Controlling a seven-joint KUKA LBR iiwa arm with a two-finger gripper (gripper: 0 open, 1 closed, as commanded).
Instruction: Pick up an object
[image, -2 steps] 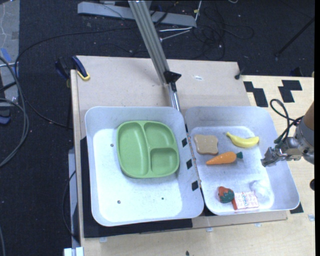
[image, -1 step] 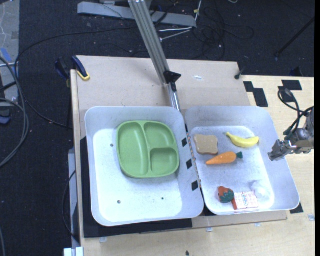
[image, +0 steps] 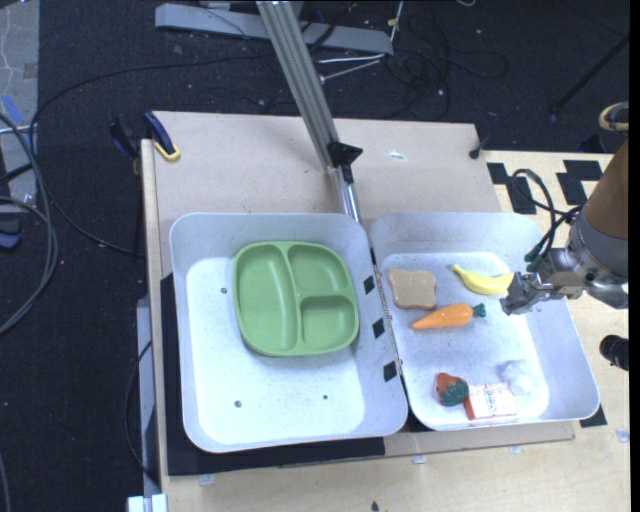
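Note:
The right bin (image: 560, 350) holds a slice of toast (image: 411, 289), a yellow banana (image: 480, 281), an orange carrot (image: 443, 317), a red and green toy (image: 450, 389), a small red and white carton (image: 490, 402) and a pale whitish object (image: 518, 374). My gripper (image: 520, 298) hangs low at the bin's right side, just right of the banana's end and of the carrot's green tip. Nothing shows between its fingers.
The left bin (image: 200, 400) carries a green divided plate (image: 297, 297). A grey metal pole (image: 310, 90) slants down from the top to the seam between the bins. Cables and black floor surround the bench.

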